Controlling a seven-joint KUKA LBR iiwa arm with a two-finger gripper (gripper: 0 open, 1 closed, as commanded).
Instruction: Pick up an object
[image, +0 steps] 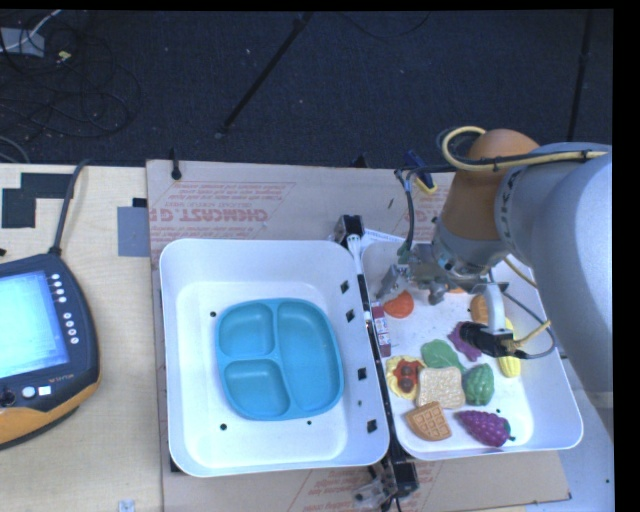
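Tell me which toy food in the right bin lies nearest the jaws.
The red-orange tomato, at the bin's upper left, just below the gripper. The green, purple, yellow and waffle pieces all sit lower in the right bin.

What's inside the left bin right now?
The left bin holds a blue divided tray with three compartments, lying flat. Nothing shows in the compartments. The bin floor beneath the tray is covered, so that part cannot be seen.
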